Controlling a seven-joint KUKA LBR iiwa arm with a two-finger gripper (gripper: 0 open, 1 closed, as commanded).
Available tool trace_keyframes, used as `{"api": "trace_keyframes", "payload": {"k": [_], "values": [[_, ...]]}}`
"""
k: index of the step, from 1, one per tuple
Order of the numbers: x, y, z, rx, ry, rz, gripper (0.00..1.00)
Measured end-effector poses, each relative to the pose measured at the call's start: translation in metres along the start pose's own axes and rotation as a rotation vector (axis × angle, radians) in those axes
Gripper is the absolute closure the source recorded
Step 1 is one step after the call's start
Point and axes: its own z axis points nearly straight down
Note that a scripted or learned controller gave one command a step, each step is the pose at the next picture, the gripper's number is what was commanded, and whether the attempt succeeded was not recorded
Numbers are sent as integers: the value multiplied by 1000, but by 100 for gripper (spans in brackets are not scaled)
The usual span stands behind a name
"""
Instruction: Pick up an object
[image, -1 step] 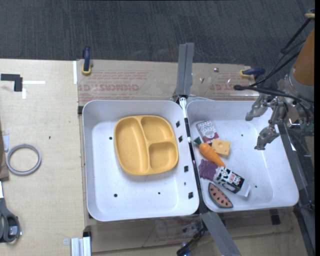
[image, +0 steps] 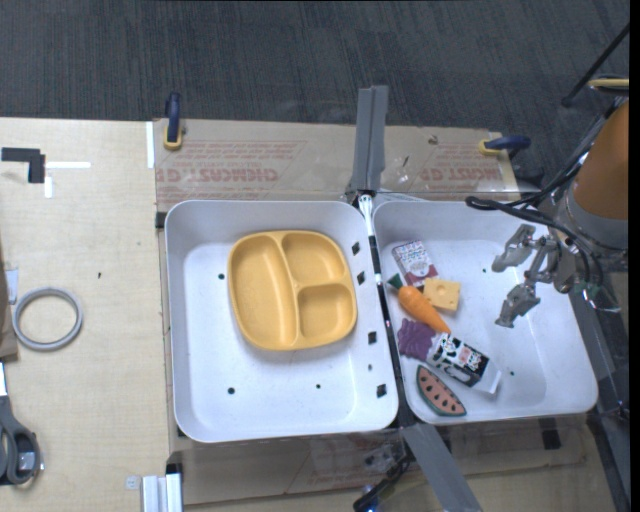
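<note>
In the right bin (image: 540, 385) lie several toy foods along its left side: an orange carrot (image: 421, 308), a yellow cheese wedge (image: 443, 295), a pink-red packet (image: 412, 260), a purple piece (image: 412, 338), a black-and-white carton (image: 461, 361) and a watermelon slice (image: 440, 391). My gripper (image: 513, 283) hangs over the right half of that bin, open, with nothing between its fingers. It is well to the right of the toys.
The left bin (image: 200, 380) holds a yellow divided plate (image: 292, 288). A grey metal divider (image: 369, 140) rises between the bins at the back. On the wooden bench to the left lie a tape roll (image: 44, 318) and scissors (image: 17, 450). Black cables (image: 520, 203) trail near the arm.
</note>
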Motion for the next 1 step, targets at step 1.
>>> {"api": "trace_keyframes", "payload": {"k": [1], "values": [[-18,48,103,0,-1,254,0]]}}
